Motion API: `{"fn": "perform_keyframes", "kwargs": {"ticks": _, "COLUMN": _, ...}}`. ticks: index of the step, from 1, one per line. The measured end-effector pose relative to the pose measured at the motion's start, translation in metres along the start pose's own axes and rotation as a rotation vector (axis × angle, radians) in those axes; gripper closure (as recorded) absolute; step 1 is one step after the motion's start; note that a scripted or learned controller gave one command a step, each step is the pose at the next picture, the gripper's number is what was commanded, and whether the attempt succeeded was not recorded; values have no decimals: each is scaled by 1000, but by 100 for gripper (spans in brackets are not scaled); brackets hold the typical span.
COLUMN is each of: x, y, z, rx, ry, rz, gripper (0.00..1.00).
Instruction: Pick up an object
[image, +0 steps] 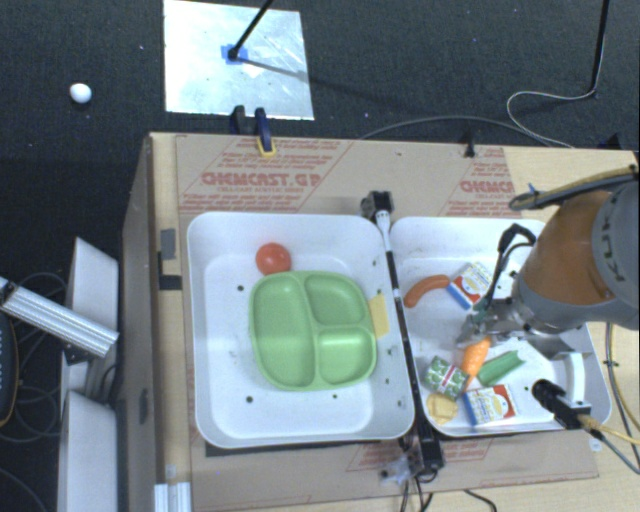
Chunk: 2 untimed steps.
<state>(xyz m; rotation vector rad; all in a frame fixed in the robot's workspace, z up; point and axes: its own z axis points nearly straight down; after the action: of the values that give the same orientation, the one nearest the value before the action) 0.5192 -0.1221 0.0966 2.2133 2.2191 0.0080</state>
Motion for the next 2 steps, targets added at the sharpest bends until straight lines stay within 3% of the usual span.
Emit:
{"fn": "perform_keyframes", "kwargs": {"ticks": 1, "x": 68, "y": -4, "z": -146, "rx": 5, "ry": 2, "rz": -1, "gripper": 100}}
{"fn": "perform_keyframes", "kwargs": {"ticks": 2, "x": 116, "y": 4, "z": -162, "rx": 7, "ry": 2, "rz": -2, "gripper": 100}}
